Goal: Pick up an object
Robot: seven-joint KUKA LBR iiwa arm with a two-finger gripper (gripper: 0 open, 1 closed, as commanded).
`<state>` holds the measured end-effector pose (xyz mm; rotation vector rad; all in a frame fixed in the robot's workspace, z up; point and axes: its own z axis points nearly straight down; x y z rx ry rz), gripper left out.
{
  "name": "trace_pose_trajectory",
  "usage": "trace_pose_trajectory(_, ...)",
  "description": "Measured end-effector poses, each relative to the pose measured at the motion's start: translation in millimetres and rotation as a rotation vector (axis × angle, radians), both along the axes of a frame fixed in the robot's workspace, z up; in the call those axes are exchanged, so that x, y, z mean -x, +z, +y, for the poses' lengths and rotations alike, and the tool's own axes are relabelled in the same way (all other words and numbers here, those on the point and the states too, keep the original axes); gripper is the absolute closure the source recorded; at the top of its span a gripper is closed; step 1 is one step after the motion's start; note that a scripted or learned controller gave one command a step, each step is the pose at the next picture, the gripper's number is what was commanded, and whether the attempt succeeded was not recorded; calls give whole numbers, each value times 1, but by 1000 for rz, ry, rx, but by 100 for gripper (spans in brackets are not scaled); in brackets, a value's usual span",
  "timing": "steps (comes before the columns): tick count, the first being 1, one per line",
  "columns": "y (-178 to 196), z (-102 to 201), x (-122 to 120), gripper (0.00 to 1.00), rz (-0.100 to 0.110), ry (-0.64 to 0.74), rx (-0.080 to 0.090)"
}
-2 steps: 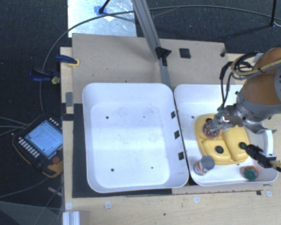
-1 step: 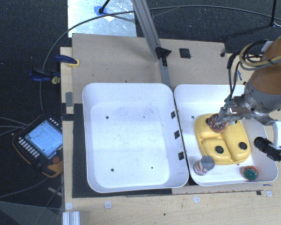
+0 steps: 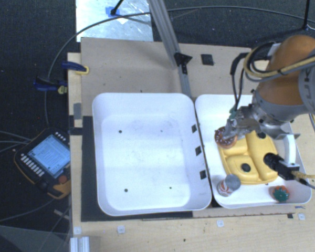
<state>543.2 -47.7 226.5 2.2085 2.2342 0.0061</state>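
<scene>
Objects [image 3: 248, 160] in right bin [image 3: 209, 114]

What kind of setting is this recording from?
Probably a robotics lab: a teach pendant lies beside the bench, cables trail on the dark floor, and two white bins sit under a robot arm.

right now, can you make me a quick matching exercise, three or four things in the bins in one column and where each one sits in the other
Things:
1. yellow toy
2. grey and red ball
3. green and orange object
4. gripper

Places:
A. right bin's near right corner
B. over the brown ring-shaped object
C. middle of the right bin
D. near edge of the right bin, by the divide

Pairs: 1-C, 2-D, 3-A, 4-B
</scene>
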Motion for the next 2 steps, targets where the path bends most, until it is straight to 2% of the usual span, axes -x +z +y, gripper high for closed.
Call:
trace_pose_trajectory(1, -6, 58, -2, 100, 2, 0, 0)
trace_pose_trajectory(2, -2, 109, 16, 100, 3, -1, 0)
